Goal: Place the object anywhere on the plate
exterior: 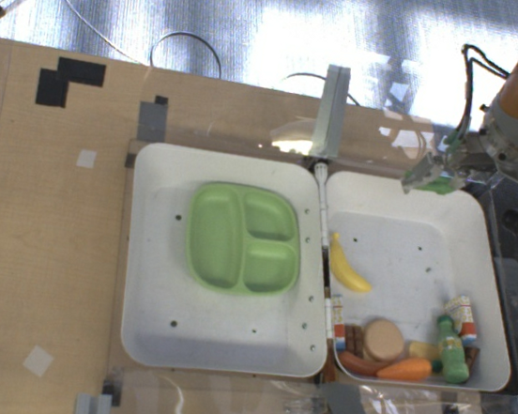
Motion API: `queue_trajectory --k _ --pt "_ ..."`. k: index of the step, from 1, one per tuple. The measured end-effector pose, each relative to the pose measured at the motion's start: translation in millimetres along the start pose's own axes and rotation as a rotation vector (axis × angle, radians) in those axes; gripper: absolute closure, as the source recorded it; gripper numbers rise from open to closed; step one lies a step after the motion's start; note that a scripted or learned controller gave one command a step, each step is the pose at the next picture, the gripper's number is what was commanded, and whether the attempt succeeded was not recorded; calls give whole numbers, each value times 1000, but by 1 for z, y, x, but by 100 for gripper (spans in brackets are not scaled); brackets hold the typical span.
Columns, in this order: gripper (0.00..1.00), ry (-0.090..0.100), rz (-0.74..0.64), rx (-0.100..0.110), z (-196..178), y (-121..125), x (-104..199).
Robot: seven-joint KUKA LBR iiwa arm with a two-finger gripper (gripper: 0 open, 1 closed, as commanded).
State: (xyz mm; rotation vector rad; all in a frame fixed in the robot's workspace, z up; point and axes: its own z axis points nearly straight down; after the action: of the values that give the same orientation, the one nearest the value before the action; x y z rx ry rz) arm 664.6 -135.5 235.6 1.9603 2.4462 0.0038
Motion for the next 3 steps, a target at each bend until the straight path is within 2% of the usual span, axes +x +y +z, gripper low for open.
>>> queue_trajectory --k 1,2,3 --pt "100 2 -325 -4 -28 18 76" --pt "100 3 -554 -2 -26 26 137" --pt "100 1 -784 -6 -69 -27 184"
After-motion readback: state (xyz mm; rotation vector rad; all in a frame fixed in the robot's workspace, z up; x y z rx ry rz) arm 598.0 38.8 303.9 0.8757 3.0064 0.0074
